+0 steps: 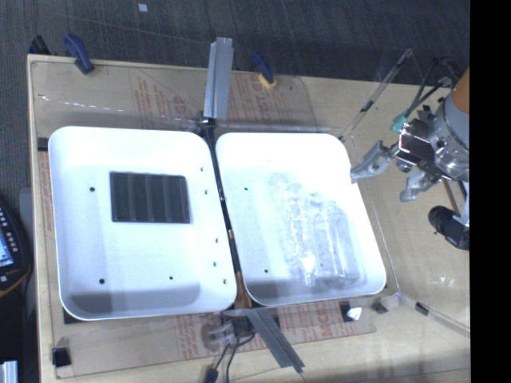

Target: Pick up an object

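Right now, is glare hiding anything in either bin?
In the camera view, the right bin is blown out white, so the clear plastic items barely separate from its floor; the left bin's dark panel reads clearly; the end effector looks slightly blurred.

We see our arm (447,146) at the right edge, its gripper (391,174) pointing left with fingers spread apart.

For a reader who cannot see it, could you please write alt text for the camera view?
Seen from above, the gripper hangs off the right edge of the right bin, holding nothing, while clear plastic items lie inside that bin. The left bin holds a dark ribbed rectangle.
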`<state>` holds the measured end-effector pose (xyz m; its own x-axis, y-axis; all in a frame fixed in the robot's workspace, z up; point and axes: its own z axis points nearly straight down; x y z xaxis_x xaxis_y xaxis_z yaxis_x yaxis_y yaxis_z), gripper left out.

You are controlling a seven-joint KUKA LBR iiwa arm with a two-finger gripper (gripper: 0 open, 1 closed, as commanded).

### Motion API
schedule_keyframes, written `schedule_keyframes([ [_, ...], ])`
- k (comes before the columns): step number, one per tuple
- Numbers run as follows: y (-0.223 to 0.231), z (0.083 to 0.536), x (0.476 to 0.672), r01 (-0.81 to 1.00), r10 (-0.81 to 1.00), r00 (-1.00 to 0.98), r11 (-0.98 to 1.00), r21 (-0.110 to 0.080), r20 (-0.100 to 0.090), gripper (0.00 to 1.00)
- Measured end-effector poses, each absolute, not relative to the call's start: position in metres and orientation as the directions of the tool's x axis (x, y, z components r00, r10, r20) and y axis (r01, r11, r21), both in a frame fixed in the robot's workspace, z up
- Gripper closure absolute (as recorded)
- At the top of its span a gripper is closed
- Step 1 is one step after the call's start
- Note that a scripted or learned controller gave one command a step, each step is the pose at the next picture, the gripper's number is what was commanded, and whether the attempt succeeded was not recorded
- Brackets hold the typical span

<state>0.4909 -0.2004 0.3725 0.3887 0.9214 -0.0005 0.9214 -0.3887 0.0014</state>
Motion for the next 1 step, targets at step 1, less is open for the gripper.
schedule_keyframes([
  [1, -0.2, 0.2757, 0.4842, 0.931, 0.931, 0.365, -0.365, -0.004, -0.001, 0.0],
])
